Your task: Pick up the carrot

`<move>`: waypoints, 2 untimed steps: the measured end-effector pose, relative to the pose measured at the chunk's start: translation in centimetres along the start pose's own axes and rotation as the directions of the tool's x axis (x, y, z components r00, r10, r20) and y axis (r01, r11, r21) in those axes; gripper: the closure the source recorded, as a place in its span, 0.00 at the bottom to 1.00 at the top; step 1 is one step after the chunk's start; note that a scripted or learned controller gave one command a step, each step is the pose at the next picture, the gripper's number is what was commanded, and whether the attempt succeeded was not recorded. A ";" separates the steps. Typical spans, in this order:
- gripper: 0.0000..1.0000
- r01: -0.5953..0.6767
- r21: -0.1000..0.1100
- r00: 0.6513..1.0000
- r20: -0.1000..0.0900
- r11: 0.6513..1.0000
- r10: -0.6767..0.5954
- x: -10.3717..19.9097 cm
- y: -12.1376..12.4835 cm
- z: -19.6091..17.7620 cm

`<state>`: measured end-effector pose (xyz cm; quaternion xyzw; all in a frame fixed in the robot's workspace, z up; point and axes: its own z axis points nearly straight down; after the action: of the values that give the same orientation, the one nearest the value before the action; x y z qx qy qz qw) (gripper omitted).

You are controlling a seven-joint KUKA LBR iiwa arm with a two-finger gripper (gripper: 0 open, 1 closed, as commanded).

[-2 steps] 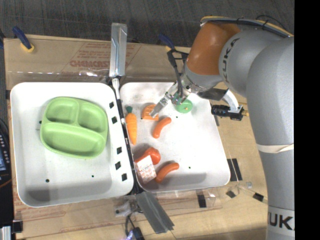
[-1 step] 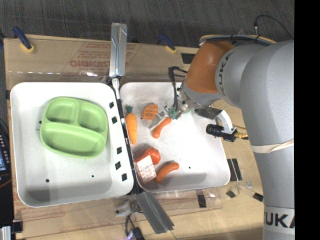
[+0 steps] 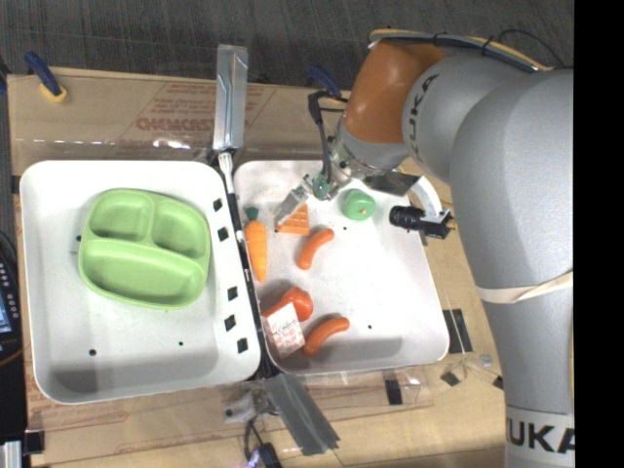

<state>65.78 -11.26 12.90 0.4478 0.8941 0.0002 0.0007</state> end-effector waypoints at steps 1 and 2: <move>0.00 0.299 0.002 0.954 -0.003 0.954 -0.299 4.6 -4.3 -1.5; 0.00 0.193 0.001 0.981 0.001 0.981 -0.193 -0.6 -4.4 -4.6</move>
<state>62.64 -14.41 17.46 0.3589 0.9334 -0.0005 0.0009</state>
